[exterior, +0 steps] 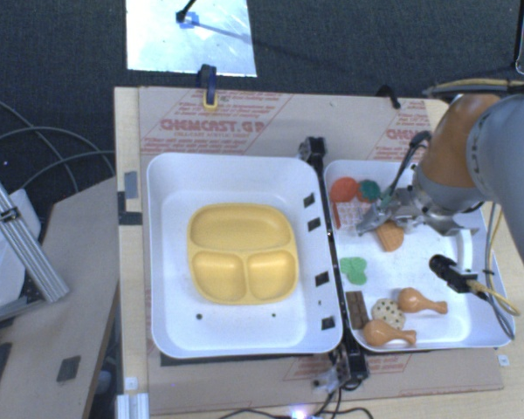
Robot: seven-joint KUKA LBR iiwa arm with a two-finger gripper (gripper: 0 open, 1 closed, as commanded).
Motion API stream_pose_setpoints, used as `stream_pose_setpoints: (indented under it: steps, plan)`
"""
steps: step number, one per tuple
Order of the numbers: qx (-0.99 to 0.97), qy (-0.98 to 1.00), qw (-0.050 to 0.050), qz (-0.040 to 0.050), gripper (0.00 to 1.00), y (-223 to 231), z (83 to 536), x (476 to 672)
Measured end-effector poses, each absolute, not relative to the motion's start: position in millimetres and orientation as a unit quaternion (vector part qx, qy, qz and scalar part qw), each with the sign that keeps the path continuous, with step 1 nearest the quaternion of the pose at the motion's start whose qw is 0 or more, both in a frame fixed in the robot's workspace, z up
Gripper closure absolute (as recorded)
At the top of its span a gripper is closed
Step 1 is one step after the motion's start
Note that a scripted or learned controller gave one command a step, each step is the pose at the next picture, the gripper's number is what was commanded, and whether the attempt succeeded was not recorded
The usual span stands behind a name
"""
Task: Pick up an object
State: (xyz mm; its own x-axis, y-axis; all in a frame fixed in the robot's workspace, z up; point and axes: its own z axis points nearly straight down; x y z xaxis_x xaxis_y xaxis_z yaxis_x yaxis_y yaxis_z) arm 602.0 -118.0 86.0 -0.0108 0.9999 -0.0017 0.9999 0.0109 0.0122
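The right bin (pixel 480 326) holds several toy foods. A red piece (pixel 343 189) and a green-orange piece (pixel 368 188) lie at its far left. An orange chunk (pixel 390 236) sits near the middle, and a green leaf shape (pixel 355 270) lies below it. Along the front are a brown bar (pixel 355 308), a speckled cookie (pixel 384 311) and two drumsticks (pixel 421 302) (pixel 387 333). My gripper (pixel 377 216) hangs low over the bin's upper left part, just above the orange chunk and right of the red piece. Whether it touches the chunk is unclear.
The left bin (pixel 170 321) carries a yellow divided plate (pixel 242 252). A black ridge with clips (pixel 326 234) separates the bins. The grey arm with its orange band (pixel 450 138) covers the right bin's far right corner, and a black cable fitting (pixel 451 273) hangs over its right side.
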Motion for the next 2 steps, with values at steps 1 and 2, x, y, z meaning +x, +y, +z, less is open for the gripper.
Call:
stream_pose_setpoints:
  steps: [1,2]
  plan:
    - [0.704,0.71,0.002,0.0016,1.0,-121,96,597.1]
    - [0.701,0.713,0.003,0.007,1.0,19,191,629.5]
